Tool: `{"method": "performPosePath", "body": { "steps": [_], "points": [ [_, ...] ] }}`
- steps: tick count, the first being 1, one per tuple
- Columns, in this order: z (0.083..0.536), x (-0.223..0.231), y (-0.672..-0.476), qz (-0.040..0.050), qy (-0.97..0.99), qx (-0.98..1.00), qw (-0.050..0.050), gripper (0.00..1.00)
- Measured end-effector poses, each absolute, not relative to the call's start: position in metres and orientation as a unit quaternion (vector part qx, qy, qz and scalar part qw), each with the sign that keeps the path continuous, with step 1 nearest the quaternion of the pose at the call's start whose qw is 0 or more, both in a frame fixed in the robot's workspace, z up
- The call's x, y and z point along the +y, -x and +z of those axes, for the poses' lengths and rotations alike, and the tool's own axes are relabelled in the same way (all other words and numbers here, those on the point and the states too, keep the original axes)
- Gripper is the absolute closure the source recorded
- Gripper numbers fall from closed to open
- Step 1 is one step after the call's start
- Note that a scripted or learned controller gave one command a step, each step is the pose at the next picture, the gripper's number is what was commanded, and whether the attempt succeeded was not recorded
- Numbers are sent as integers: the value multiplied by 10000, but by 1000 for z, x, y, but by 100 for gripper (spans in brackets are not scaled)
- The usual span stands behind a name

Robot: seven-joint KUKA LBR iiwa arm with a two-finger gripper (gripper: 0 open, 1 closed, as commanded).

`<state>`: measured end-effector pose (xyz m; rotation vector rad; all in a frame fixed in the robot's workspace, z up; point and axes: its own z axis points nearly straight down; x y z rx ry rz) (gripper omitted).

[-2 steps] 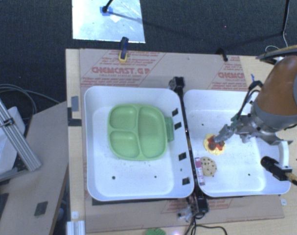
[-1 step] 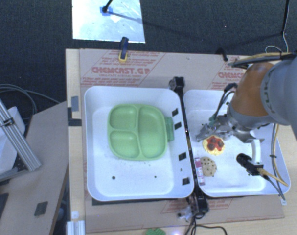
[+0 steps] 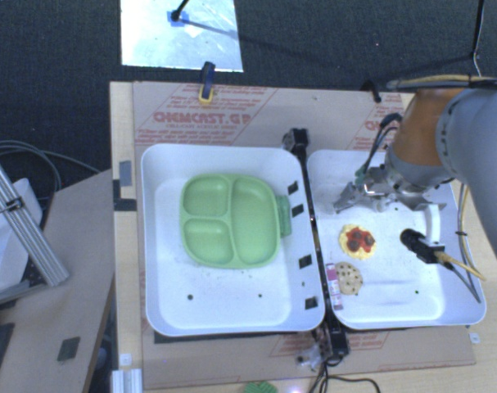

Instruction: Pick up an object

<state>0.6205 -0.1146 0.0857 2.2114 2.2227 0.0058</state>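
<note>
In the right bin (image 3: 395, 300) lie a small round yellow toy pizza with red topping (image 3: 358, 241), a brown chocolate-chip cookie (image 3: 349, 279) and a thin pink and white bar (image 3: 333, 283) against the bin's left wall. My gripper (image 3: 343, 198) hangs over the upper left part of this bin, pointing left. It is open with nothing between its fingers. It sits just above and slightly left of the pizza, apart from it. The grey arm with its orange band (image 3: 420, 125) reaches in from the right.
The left bin (image 3: 170, 297) holds a green divided plate (image 3: 230, 221). A black divider strip with clips (image 3: 307, 219) runs between the bins. A black cable connector (image 3: 418, 246) hangs from the arm over the right bin. A shiny sheet (image 3: 181, 23) lies beyond the bench.
</note>
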Motion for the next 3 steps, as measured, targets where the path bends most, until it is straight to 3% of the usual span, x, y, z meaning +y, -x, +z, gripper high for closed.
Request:
{"method": "performPosePath", "body": {
  "steps": [1,2,3],
  "points": [
    [84,-117,-576,-6,-7071,7071,-9,0],
    [85,-150,-568,-3,-7078,7064,3,0],
    [84,-145,-525,-7,-7073,7069,-16,0]
  ]
}}
